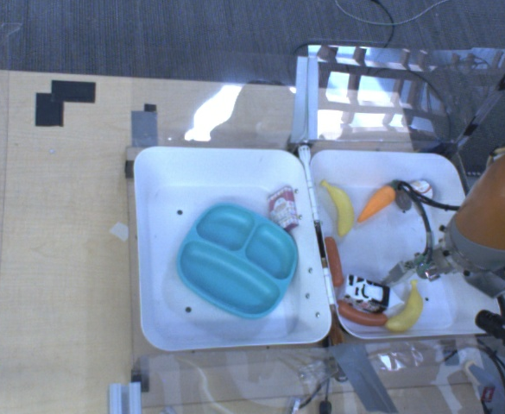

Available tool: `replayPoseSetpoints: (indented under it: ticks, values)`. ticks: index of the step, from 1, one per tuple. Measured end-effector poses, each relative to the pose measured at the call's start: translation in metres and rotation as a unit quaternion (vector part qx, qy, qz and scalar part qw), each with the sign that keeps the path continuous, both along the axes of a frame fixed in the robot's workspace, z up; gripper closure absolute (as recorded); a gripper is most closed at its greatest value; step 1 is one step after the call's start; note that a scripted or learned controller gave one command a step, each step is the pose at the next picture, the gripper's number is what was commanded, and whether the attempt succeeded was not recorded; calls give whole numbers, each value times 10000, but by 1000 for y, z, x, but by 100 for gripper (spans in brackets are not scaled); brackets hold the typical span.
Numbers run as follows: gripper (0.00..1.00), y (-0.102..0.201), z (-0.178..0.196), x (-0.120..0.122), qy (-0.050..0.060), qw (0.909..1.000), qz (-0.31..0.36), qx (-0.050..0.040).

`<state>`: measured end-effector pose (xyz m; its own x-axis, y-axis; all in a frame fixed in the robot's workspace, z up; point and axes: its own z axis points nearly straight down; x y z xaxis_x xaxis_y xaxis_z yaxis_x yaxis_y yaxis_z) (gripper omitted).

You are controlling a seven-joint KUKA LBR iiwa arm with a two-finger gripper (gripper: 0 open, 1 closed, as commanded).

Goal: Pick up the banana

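Two bananas, both in right bin; upper banana yellow, lying flat near the bin's left wall at the far end, curved, long axis running roughly top to bottom; lower banana yellow, curved, at the near edge, one end touching a red sausage.

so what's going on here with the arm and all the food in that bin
The arm is reaching into the right bin, its claw low beside a banana at the near edge. A second banana lies at the far left by a carrot. Nothing looks lifted yet. The left bin holds a blue divided plate and a small packet.
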<state>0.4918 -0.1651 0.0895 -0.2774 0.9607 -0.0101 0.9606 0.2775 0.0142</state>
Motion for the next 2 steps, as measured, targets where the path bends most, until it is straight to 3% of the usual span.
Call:
replayPoseSetpoints:
  ticks: [1,2]
  values:
    - [100,1,11,3,-27,10000,7,9]
    - [100,72,114,-3,49,9886,-1505,43]
